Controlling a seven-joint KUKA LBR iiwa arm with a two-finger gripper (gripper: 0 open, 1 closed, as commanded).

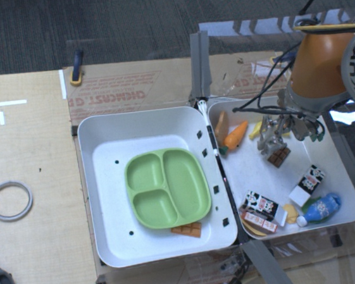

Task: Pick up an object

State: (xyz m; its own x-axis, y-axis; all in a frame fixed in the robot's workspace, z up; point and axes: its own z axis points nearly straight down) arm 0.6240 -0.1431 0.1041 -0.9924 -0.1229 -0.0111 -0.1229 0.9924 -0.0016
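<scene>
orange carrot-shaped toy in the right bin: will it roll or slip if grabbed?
The orange carrot-shaped toy tapers, so two fingers would probably slide toward its thin end. Its round body may roll if nudged. It lies against the right white bin's left wall, likely limiting finger room.

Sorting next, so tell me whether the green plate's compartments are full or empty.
Empty. The green plate in the left bin shows bare green in all three compartments; a brown waffle piece lies beside its lower edge, not in it.
</scene>
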